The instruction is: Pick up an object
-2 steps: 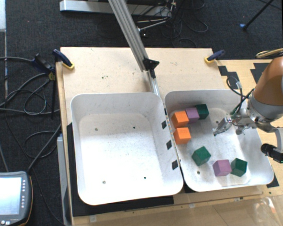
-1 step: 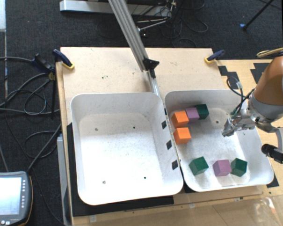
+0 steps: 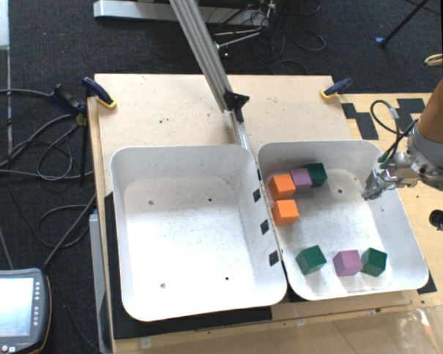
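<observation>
Dark carpet strewn with black cables [image 3: 37,155] surrounds a pale wooden bench [image 3: 174,101], on which two shallow white bins are set side by side. Blue-and-yellow clamps are seen at the far left [image 3: 98,92] and far right [image 3: 336,88] corners of the bench, and a slanted aluminium rail [image 3: 201,45] runs from the far edge down to the seam between the bins. A teach pendant with a lit screen [image 3: 15,317] lies at the near left. The left bin [image 3: 133,165] shows a speckled white floor. All seven blocks are held in the right bin [image 3: 323,147]. At its far left, an orange block [image 3: 283,184], a purple block [image 3: 301,178] and a dark green block [image 3: 316,174] are lined up touching one another, and a second orange block [image 3: 285,211] sits just nearer, beside the first. Along the near side, a green block [image 3: 311,260] stands apart, while a purple block [image 3: 348,262] and another green block [image 3: 374,261] sit touching. The gripper [image 3: 374,188] is seen at the right rim of the right bin, its tip pointing down and left towards the bin floor, well apart from every block. Nothing is seen between its tips; how far the jaws are parted cannot be told at this size. Above it, the grey wrist and a cable loop [image 3: 388,121] enter from the right.
</observation>
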Robot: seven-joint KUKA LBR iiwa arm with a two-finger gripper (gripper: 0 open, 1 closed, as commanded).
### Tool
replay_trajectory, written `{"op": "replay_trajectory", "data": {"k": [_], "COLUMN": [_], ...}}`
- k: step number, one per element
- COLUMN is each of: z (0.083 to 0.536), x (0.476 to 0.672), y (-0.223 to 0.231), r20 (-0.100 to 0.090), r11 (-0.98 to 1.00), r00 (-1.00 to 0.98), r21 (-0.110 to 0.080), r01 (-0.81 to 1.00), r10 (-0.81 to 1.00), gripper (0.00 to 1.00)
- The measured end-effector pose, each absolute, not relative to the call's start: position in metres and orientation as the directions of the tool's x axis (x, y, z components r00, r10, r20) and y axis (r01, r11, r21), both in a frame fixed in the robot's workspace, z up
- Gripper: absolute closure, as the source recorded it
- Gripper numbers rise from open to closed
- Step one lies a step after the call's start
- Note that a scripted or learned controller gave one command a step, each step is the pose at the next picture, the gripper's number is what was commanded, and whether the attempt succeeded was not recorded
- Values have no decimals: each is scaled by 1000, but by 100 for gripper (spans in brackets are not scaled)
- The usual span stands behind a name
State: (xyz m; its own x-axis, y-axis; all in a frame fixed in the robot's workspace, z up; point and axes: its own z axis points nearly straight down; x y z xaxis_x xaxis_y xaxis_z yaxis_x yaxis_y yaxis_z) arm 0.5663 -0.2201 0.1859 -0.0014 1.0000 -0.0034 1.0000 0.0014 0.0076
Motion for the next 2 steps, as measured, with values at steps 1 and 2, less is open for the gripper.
{"op": "replay_trajectory", "data": {"k": [1,2], "z": [247,259], "x": [574,575], "y": [-215,-215], "r20": [-4,-2], "r11": [4,3], "r00": [-4,-3], "r21": [8,4], "r01": [1000,1000], "r10": [1000,1000], "gripper": [100,100]}}
